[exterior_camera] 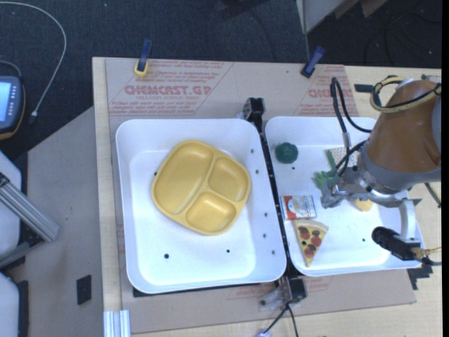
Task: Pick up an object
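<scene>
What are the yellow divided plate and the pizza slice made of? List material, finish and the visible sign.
Yellow divided plate: likely moulded plastic, smooth with a slight sheen; uniform colour, rounded compartment ridges with soft highlights.
Pizza slice: probably a plastic or rubber toy, matte; flat wedge with solid-coloured toppings, too small to tell which material.

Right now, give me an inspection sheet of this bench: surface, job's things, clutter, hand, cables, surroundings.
Surface: bench bearing left bin and right bin, side by side.
Job's things: yellow divided plate in left bin; green ball, red-and-white packet, toy pizza slice, green piece in right bin.
Clutter: nothing seen.
Hand: over right bin, near the green piece; grip unclear.
Cables: black ones on the arm; white one on the floor.
Surroundings: dark floor, handheld screen.
</scene>
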